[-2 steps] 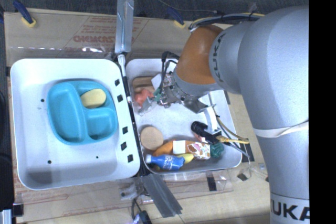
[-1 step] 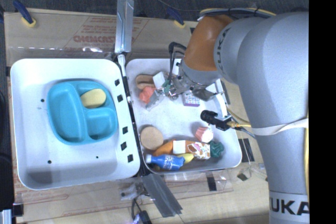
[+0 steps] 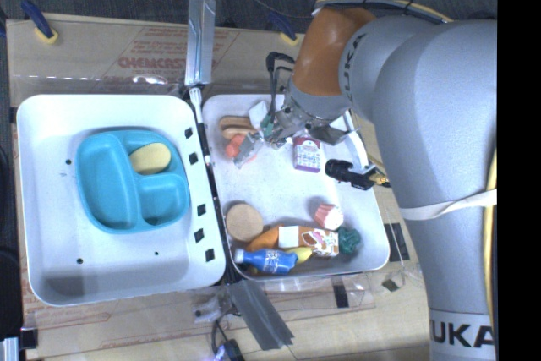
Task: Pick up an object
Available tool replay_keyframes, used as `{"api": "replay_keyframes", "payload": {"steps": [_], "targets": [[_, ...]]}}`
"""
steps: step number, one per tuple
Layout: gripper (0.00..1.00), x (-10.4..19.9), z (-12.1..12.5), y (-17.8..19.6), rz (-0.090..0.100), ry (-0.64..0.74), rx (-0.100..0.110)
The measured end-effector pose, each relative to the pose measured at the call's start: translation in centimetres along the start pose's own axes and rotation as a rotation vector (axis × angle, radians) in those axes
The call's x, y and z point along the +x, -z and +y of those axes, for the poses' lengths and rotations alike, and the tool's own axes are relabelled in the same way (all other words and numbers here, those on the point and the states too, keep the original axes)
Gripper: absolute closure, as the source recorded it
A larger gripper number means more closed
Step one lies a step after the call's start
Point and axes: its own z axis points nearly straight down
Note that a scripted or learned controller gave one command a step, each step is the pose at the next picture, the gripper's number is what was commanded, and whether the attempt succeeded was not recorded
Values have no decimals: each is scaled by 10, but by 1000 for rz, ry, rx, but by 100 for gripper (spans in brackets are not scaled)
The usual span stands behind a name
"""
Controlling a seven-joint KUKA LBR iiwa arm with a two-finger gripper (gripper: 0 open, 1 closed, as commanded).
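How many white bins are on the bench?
2. The left bin holds a blue tray; the right bin, touching it, holds toy food, partly under the arm.

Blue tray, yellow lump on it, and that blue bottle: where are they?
Blue tray [image 3: 110,182], camera view, its large left compartment.
Yellow lump [image 3: 150,157], camera view, its middle.
Blue bottle [image 3: 269,261], camera view, mid-body.

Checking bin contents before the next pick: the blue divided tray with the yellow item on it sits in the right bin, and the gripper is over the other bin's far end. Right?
One thing is off. The camera view shows the blue divided tray, with the yellow item on it, in the left bin, not the right. The gripper is over the far end of the right bin, the other one, as you said.
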Motion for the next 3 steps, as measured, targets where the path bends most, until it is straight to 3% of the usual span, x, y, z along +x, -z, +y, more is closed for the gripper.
{"api": "replay_keyframes", "payload": {"steps": [1, 2, 3], "targets": [[0, -21, -31, 66, -19, -121, -62], [0, 16, -18, -14, -15, -102, -56], [100, 14, -18, -1, -18, -99, -59]]}}
